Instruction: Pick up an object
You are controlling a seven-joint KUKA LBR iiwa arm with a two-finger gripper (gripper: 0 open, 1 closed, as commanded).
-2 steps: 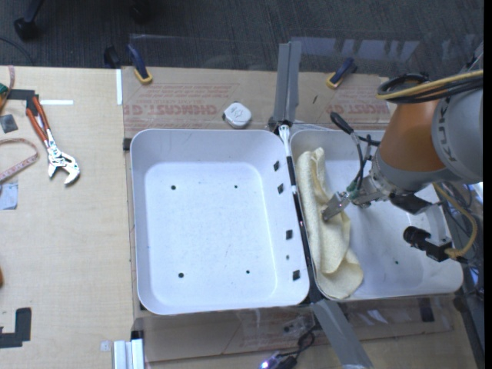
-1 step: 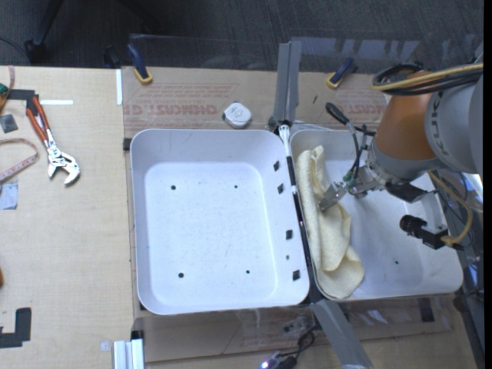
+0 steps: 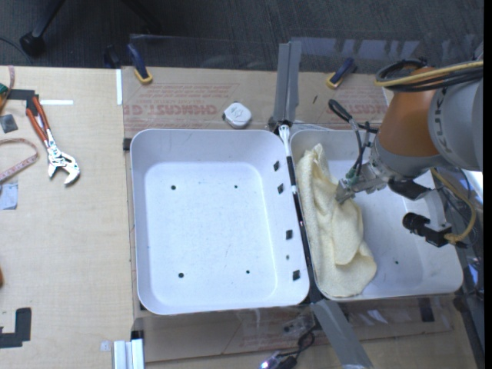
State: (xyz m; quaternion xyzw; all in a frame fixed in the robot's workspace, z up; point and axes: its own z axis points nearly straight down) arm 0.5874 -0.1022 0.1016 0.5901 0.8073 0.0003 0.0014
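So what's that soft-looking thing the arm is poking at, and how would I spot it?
Find the two white bins side by side and take the right bin, where the arm reaches in. Along its left wall lies a crumpled pale yellow cloth, with the gripper down at its upper edge. It is the one soft, folded thing among hard white plastic.

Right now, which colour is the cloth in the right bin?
Pale cream-yellow cloth, plain, clearest in the camera view.

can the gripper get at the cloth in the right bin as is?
Probably yes. The gripper is already down at the cream cloth in the right bin, and nothing lies between them or on top of the cloth.
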